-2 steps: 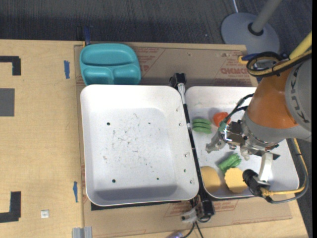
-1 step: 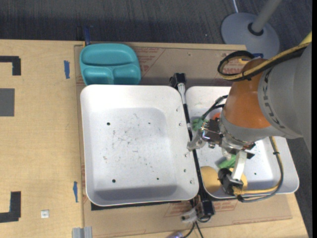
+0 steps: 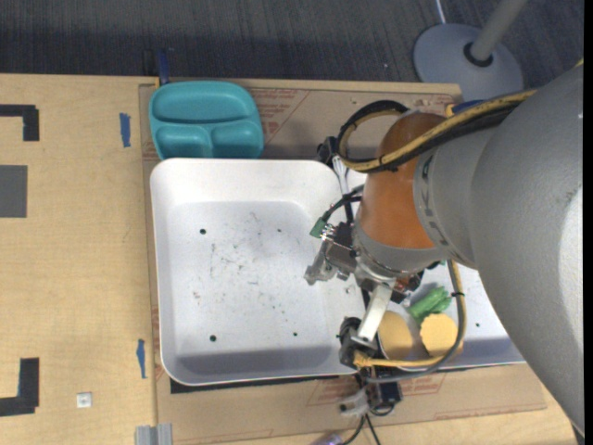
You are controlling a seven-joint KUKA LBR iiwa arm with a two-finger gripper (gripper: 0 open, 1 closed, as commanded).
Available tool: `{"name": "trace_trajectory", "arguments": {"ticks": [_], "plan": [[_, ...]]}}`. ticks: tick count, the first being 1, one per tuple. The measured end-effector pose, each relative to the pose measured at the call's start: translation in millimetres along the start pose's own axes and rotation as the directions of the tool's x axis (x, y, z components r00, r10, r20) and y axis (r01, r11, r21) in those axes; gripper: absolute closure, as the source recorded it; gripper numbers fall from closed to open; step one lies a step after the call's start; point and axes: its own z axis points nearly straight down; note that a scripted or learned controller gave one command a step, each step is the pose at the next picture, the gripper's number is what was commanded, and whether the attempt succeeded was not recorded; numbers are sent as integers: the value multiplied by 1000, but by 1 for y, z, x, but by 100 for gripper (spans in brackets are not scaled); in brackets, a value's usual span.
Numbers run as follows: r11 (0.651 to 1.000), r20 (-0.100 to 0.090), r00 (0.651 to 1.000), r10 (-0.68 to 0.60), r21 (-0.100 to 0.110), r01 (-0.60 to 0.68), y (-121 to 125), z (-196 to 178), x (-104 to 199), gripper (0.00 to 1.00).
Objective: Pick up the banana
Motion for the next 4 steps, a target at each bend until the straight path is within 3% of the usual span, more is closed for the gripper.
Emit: {"name": "trace_trajectory", "arguments": {"ticks": [1, 2, 3, 4], "plan": [[985, -7, 985, -173, -8, 173, -9, 60, 25, 0], [987, 0, 987, -163, 0, 163, -35, -34, 70, 0], [989, -2, 989, -151, -1, 151, -38, 100, 127, 0], [914, 1, 914, -405, 3, 405, -59, 58, 115, 0]]}}
